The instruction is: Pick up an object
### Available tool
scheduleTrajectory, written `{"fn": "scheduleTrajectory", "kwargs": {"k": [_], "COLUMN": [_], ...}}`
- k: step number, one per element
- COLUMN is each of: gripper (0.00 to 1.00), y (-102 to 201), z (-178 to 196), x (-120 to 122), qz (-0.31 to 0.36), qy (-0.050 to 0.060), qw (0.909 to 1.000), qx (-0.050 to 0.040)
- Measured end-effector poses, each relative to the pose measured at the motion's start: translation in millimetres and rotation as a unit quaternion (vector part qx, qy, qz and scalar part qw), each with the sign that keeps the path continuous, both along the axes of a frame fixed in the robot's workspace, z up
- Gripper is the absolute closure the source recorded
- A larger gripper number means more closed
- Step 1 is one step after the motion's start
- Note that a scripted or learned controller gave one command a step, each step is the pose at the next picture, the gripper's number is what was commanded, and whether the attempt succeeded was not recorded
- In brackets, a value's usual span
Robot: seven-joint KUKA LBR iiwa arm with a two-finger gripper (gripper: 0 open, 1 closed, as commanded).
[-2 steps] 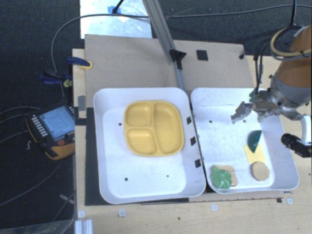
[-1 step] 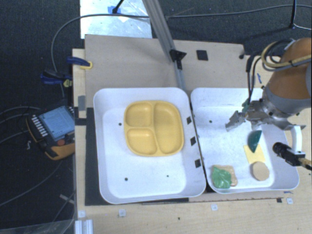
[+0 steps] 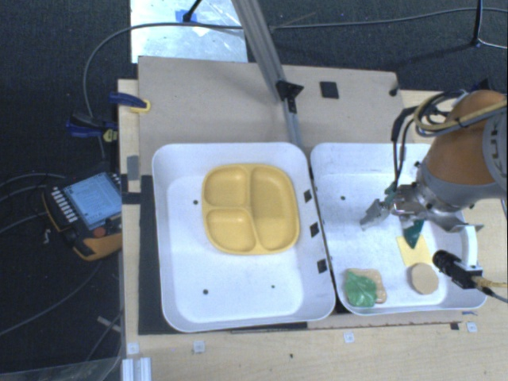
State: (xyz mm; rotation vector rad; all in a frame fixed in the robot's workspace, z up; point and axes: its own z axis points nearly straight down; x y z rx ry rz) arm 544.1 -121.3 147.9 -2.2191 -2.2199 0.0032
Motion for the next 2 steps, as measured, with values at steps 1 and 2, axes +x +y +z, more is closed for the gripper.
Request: {"fn": "scheduleTrajectory", "kwargs": {"k": [1, 2], "gripper": [0.00, 1.00], "y": [-7.8, -7.5], "z": [-59.0, -44.8], "x": [1.6, 3.6], "qz": [0.000, 0.001], "qy": [0.000, -0.003], "qw": [1.0000, 1.0000], "qx": [-0.0001, -0.0005]}}
